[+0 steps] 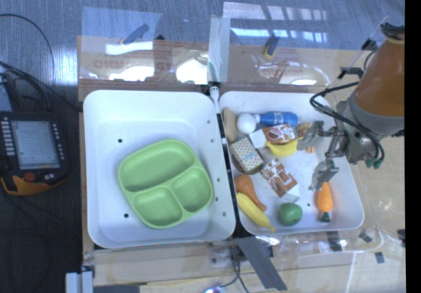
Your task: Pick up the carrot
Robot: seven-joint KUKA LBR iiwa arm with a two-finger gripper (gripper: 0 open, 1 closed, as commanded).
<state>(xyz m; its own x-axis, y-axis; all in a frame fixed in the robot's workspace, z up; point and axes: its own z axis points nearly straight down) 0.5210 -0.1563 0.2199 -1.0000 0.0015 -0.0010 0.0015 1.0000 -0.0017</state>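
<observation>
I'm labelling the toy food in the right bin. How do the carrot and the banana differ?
The carrot is orange with a green tip at its near end; the banana is plain yellow. The carrot lies near the bin's right wall, just below the pincer, while the banana lies toward the left, beside a green ball. The carrot is stubbier, the banana longer and curved. Both lie flat near the right bin's front edge.
</observation>
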